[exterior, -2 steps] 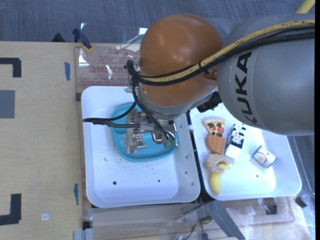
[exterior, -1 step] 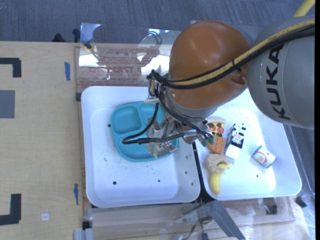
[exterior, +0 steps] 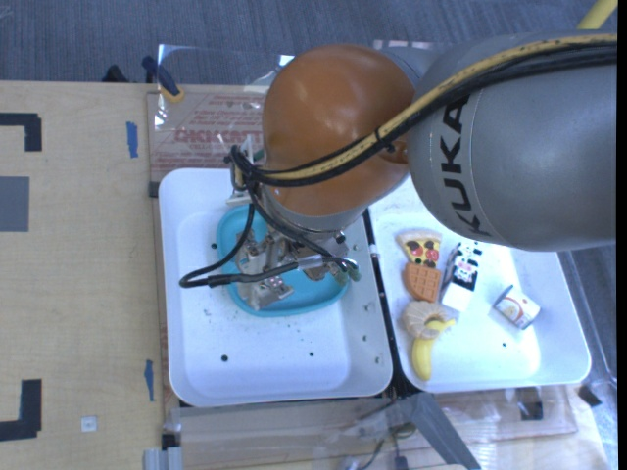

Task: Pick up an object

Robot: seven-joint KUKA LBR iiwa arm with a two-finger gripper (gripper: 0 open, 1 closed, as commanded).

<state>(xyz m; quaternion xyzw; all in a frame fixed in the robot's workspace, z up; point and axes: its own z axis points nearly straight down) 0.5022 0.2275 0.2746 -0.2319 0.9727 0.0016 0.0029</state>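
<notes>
The arm's orange wrist band and grey body cover the upper middle of the camera view. Below them the gripper hangs low inside the left bin, right over a light blue plate. The metal gripper parts sit on or just above the plate's middle. Much of the plate is hidden under the wrist. In the right bin lie a toy pizza slice, a waffle piece, a banana, a black and white die-like block and a small white cup.
Black cables loop from the wrist across the left bin. A wooden board with black marks lies left of the bins. The bins' shared rim runs between plate and toys.
</notes>
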